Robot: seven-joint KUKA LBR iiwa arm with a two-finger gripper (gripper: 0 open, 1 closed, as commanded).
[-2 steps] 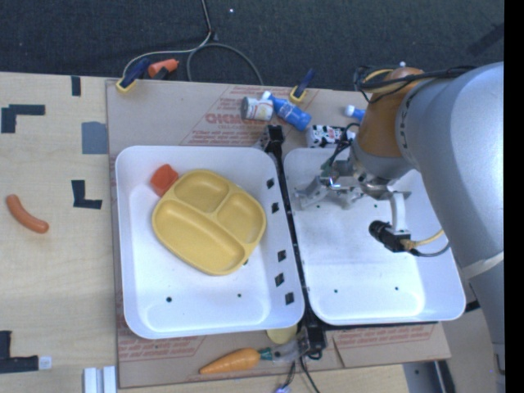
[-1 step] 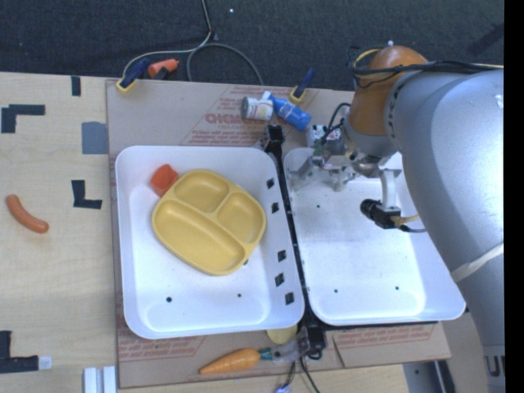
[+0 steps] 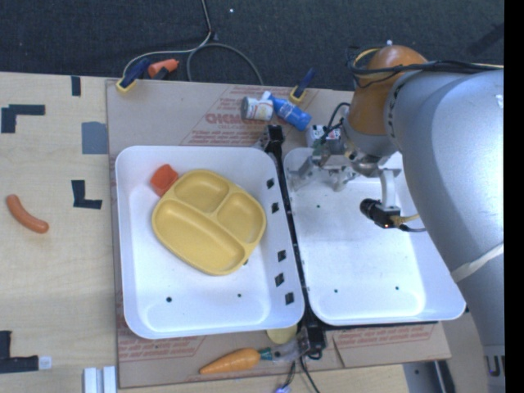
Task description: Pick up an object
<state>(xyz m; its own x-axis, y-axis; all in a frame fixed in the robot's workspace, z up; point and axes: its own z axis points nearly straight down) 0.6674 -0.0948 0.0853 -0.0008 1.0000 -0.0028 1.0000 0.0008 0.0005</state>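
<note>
A yellow divided plate [image 3: 210, 219] lies in the left bin [image 3: 139, 301]. An orange-red block [image 3: 164, 178] sits against the plate's back left edge. My gripper [image 3: 326, 167] is down at the back left corner of the right bin [image 3: 368, 293], close to the divider between the bins. The grey arm with its orange band [image 3: 385, 64] comes in from the right and covers the bin's back right part. Nothing is visible in the gripper.
A blue and white bottle-like item [image 3: 277, 109] lies on the cardboard behind the bins. A toy carrot [image 3: 232, 361] rests at the front edge. A toy sausage [image 3: 27, 214] lies on the bench far left. A clamp [image 3: 147, 70] and cable sit at the back.
</note>
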